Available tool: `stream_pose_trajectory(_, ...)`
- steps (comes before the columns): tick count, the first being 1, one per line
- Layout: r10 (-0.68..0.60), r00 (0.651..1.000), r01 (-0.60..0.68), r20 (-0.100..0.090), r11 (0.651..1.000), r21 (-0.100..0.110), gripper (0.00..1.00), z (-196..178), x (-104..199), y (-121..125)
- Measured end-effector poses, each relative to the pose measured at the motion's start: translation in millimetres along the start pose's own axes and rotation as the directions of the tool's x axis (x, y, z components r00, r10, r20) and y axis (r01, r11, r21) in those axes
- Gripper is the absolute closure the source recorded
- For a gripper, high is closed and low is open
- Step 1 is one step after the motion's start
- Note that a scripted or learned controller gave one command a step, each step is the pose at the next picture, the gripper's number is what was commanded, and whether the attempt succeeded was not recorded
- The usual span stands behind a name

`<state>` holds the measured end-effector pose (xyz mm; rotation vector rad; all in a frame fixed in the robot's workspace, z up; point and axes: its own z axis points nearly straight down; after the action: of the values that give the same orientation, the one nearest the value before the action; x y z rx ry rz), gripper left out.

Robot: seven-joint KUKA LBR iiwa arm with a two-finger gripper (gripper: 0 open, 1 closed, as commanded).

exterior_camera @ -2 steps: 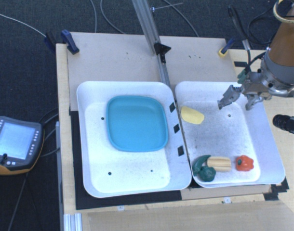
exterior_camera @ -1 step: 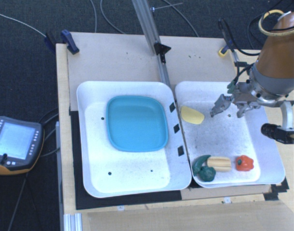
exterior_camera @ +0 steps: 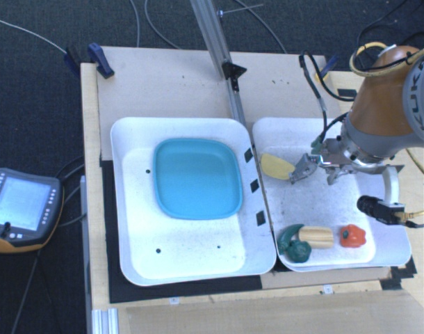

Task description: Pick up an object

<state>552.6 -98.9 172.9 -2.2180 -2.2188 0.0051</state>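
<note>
- Yellow is the colour nearest the action: a soft-looking yellow piece lies in the right bin, close to its left wall, and we take it to be the likeliest object for this pick.
- We see the gripper low over the same bin, just beside the yellow piece on its right. One finger points toward it and may touch its edge; the other sits apart to the right, so the fingers are spread, with nothing between them.
- We judge the arm leans in from the right because that is where its base stands; this brings the gripper at the piece from the side, not from straight above.
- Along the near wall of the right bin lie a green piece, a tan cylinder touching it, and a red piece with a green top just beside the cylinder. We think they are harder picks, being crowded against the wall.
- The left bin holds a blue tray, well apart from the gripper and too broad for it, we would guess.
- A handheld pendant rests off the bench at the left, with cables on the dark floor.
- Our worry: a finger could push the yellow piece against the wall instead of straddling it.
</note>
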Motion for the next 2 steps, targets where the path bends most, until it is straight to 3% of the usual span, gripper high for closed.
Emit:
stream_pose_trajectory(1, 0.000, 1.000, 0.000, 0.000, 1.000, -0.002, 0.00, 43, -3, 4)
stream_pose_trajectory(2, 0.000, 1.000, 0.000, 0.001, 1.000, -0.007, 1.00, 31, -2, 5)
